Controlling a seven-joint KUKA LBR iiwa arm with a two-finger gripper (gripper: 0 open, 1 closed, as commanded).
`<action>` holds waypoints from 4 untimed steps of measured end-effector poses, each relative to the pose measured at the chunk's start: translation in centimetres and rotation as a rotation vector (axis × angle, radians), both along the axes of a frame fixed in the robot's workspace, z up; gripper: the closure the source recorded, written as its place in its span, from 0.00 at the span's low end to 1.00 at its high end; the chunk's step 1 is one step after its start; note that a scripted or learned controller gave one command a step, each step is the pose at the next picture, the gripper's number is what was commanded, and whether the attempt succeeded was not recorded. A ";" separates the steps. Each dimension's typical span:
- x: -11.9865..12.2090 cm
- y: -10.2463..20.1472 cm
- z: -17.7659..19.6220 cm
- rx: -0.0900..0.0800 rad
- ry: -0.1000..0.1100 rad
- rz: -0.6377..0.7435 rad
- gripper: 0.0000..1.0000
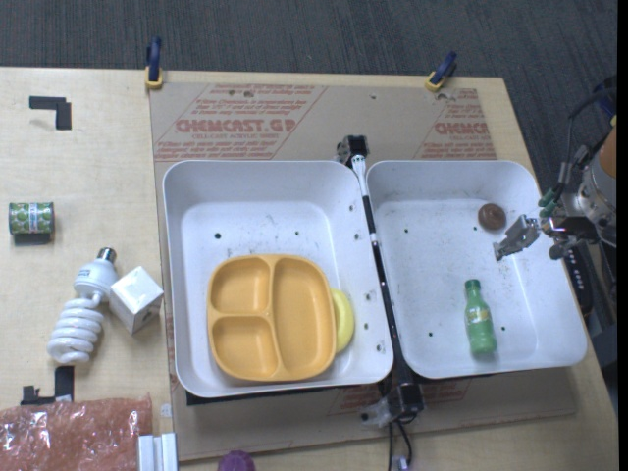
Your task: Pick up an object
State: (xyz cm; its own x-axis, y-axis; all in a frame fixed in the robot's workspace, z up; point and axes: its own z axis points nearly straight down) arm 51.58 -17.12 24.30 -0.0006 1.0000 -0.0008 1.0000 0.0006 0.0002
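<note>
Pincer (514, 239) sits at the right bin's (432, 361) right rim, above the green bottle (480, 318); metal fingertips poke in over the bin floor, nothing seen between them, touching nothing I can make out. Released or clenched: cannot tell, fingers too small and overlapping. Green bottle lies in the right bin, just below and left of the pincer, cap pointing up-frame. Small brown round object (492, 215) near the bin's upper right, just left of the pincer; what it is, unclear. Arm body mostly cut off at the frame's right edge. Left bin (186, 263) holds a yellow divided tray (272, 316), and a yellow item (342, 319) peeks from under its right side, mostly hidden. Left of the left bin on the pale tabletop (59, 175): spiral light bulb (80, 312), small white cube (136, 298), green can (31, 220). Brown board (245, 116) under the bins, clamped at top. Dark carpet floor (294, 8) beyond. Pink speckled thing (74, 437) cut off at bottom left.
</note>
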 end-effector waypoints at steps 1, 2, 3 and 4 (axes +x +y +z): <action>6.3 -4.3 -15.0 0.004 0.000 0.001 0.00; 8.4 2.7 -15.0 0.000 0.000 0.000 0.00; 0.5 6.6 -14.6 -0.006 -0.025 0.003 0.00; 0.6 6.5 -13.7 -0.005 -0.026 -0.001 1.00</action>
